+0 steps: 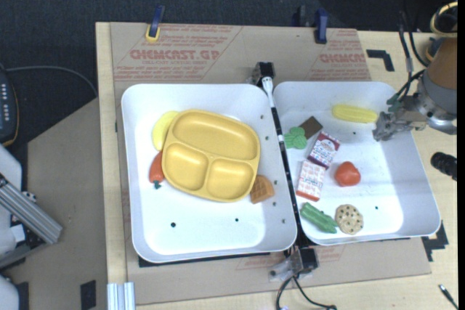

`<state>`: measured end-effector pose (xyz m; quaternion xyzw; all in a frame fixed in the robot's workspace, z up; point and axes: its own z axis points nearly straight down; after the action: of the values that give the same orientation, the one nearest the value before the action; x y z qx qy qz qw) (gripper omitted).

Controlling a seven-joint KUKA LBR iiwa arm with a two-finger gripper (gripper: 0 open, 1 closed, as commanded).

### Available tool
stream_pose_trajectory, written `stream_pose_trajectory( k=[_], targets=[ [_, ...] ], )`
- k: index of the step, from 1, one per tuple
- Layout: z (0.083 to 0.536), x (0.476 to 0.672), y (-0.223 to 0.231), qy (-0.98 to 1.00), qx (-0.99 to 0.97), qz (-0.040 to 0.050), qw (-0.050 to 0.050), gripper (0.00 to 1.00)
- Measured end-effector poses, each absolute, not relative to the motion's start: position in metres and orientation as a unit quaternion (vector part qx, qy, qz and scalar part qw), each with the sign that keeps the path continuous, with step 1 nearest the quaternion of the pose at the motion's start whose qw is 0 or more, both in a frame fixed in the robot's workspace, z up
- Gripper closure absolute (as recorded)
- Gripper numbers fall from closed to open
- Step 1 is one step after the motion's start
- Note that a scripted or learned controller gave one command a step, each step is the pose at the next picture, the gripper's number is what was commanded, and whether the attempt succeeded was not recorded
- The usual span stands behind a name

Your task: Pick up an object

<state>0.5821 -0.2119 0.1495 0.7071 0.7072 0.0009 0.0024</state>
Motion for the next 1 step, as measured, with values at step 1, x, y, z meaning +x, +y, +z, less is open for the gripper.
stream_pose_trajectory(
  k=[1],
  targets=[
    [0.2145,0.5828,-0.2125,0.707,0.707,0.0016,0.004,1.0]
  ],
)
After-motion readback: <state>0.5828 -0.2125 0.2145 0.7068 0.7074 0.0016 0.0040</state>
